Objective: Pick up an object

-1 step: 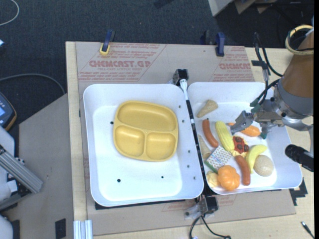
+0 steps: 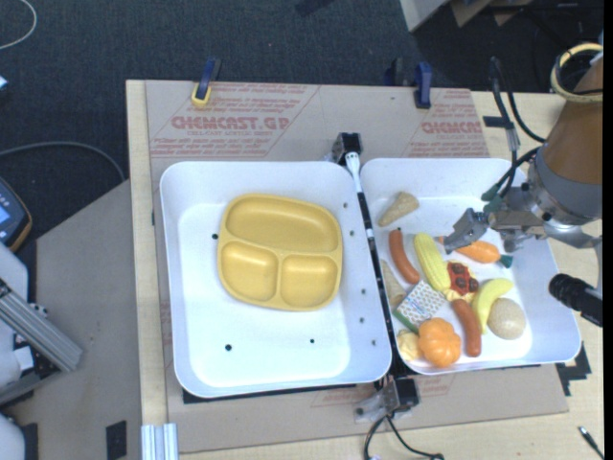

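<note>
The right bin [image 2: 536, 348] holds several toy foods. Among them are a small orange carrot [image 2: 482, 252], a yellow corn cob [image 2: 431, 262], a red sausage [image 2: 403, 255], a yellow banana [image 2: 488, 294] and an orange round fruit [image 2: 439, 341]. My gripper [image 2: 485, 241] reaches in from the right and sits low over the carrot at the bin's right middle. It looks open, with one grey finger [image 2: 466, 228] left of the carrot and the other at its right end. The carrot rests among the other foods.
A yellow divided plate [image 2: 281, 252] lies in the left bin [image 2: 192, 333]. A beige piece [image 2: 397, 207], a pale potato [image 2: 507, 318], a second sausage [image 2: 468, 325] and a patterned white packet [image 2: 421, 303] crowd the right bin. Cables [image 2: 503, 103] hang behind the arm.
</note>
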`<state>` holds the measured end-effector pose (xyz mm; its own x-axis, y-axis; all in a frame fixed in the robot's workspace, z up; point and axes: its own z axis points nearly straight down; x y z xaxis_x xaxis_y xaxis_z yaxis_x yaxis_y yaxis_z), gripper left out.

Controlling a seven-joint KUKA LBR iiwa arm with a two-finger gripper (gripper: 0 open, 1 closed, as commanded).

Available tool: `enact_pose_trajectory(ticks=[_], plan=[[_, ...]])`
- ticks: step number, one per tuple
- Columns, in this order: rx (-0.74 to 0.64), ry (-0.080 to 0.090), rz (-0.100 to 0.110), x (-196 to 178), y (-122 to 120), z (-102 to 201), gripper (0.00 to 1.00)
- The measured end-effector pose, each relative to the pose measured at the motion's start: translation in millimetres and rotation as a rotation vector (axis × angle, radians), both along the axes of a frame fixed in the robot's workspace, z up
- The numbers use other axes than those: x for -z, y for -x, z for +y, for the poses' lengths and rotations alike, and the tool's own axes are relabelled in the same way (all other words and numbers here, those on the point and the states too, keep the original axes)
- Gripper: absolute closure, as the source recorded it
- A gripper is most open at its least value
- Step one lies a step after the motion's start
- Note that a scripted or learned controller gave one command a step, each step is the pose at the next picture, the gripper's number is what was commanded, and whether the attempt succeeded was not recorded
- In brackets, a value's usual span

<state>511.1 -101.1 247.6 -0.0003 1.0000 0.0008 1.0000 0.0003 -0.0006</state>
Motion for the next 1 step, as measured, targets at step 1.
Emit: enact_pose_trajectory(ticks=[1], plan=[[0.001,-0.002,0.007,52.7,8.9,7.1,0.00]])
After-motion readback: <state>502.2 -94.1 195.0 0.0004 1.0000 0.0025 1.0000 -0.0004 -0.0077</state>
